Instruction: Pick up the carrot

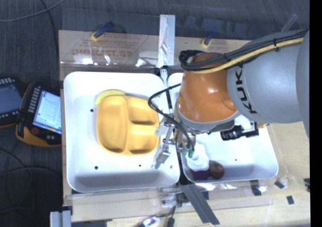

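Observation:
My gripper (173,146) hangs low over the wall between the two bins, near their front side. The grey arm with its orange band (206,90) reaches in from the right and hides most of the right bin's (261,163) floor. Just right of the gripper lie a white object with a green bit on it (200,158), a purple piece (200,174) and a brown round piece (216,169).
A yellow divided plate (126,123) fills the middle of the left bin (80,170), with a yellow item (108,94) tucked at its far edge. A handheld controller (37,115) lies left of the bench. Clamps and a plastic sheet (115,52) sit behind the bins.

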{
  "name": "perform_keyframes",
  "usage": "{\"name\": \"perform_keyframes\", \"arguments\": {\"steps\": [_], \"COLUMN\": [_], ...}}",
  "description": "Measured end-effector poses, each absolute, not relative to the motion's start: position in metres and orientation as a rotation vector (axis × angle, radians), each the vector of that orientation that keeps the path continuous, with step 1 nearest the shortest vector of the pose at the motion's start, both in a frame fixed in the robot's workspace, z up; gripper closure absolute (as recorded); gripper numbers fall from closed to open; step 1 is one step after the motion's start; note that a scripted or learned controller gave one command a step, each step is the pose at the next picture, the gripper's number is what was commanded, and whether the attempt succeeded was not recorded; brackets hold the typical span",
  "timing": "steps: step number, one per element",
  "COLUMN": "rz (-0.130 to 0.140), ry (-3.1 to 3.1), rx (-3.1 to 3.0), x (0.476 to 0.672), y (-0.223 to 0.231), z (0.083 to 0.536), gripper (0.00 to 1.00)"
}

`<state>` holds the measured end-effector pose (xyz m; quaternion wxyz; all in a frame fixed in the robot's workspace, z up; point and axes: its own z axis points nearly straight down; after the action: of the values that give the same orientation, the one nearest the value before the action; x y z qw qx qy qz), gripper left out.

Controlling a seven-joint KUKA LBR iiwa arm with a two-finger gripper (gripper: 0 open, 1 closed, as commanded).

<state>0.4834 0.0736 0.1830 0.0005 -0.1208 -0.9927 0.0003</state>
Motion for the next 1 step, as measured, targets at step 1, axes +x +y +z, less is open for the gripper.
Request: {"name": "perform_keyframes", "arguments": {"steps": [1], "rz": [0.000], "ry": [-3.066], "rx": [-0.685], "x": [0.4843], "y": [0.0239], "z": [0.1834], "gripper": [0.00]}}
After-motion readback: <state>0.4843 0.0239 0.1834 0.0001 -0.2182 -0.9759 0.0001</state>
